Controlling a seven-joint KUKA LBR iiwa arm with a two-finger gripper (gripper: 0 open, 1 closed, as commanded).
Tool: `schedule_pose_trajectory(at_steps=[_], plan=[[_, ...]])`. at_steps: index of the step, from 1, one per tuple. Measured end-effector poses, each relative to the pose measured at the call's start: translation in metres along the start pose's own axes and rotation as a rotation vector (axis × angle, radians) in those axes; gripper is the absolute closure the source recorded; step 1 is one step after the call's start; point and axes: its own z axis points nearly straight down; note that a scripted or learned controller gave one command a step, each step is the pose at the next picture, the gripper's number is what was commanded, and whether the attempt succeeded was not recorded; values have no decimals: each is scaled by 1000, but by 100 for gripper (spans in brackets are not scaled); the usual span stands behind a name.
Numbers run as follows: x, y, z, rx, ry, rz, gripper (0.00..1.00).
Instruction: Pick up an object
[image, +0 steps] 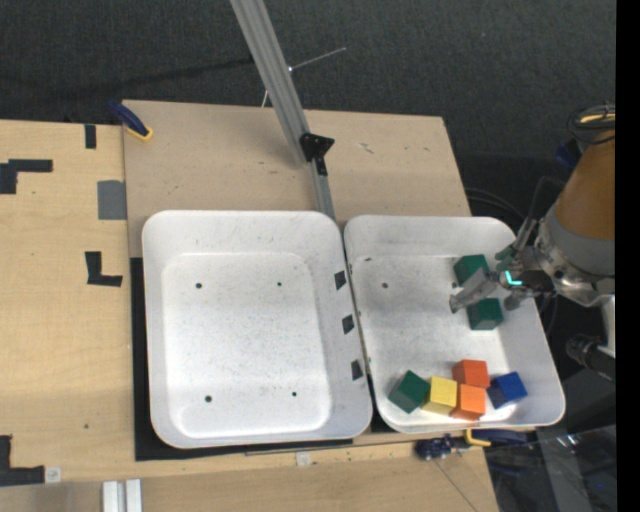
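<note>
Two green blocks lay in the right bin (400, 250): one (470, 269) farther, one (486, 315) nearer, with the gripper (478, 293) low between them. Whether its fingers were spread or pinched could not be told; apparently neither block was held. Closing there risked nudging a block aside or catching only a corner.

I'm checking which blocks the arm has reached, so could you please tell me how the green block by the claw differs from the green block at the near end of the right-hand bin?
The green block by the claw sits at the claw, apart from the cluster; the near green block touches a yellow block and lies away from the arm. Both are green and lie in the right bin.
</note>
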Motion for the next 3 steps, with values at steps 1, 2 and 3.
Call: schedule_pose_trajectory(at_steps=[1,2,3], plan=[[0,1,-2,-3,-1,-1,0],[7,-7,48,1,-1,0,0],[8,-1,94,1,-1,0,0]])
